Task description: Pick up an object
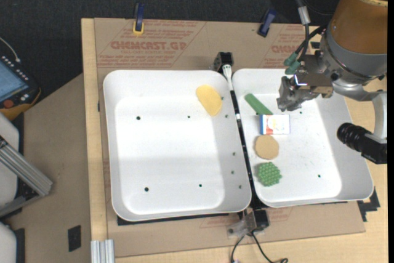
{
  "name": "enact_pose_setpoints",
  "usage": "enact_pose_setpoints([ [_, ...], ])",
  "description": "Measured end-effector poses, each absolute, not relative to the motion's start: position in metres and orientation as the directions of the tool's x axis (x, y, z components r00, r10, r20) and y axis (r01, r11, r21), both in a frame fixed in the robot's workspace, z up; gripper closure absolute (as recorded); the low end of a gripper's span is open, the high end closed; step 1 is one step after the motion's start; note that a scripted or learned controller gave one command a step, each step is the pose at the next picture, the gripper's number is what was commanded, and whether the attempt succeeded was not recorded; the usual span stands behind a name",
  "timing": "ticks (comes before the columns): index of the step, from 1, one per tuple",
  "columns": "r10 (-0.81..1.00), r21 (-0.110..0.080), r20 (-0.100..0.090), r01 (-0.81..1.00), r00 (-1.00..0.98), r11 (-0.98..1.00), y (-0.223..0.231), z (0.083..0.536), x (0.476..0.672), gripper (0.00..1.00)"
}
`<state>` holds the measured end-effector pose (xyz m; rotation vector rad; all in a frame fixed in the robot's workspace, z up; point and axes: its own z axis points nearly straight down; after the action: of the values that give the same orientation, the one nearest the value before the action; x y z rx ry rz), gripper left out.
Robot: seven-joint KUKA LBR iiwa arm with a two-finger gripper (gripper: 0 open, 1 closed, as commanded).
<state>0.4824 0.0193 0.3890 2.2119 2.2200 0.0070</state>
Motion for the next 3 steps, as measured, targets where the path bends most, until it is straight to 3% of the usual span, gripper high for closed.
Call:
enact_pose_setpoints([
  [1, 1.0, -0.01, 0.0, 1.0, 0.0, 0.0, 0.03, 0.307, 0.478, 1.0],
  [2, 1.0, -0.008, 0.0, 1.0, 0.006, -0.006, -0.023, 0.237, 0.478, 1.0],
  [3, 1.0, 0.007, 0.001, 1.0, -0.005, 0.005, 0.018, 0.306, 0.48, 1.0],
])
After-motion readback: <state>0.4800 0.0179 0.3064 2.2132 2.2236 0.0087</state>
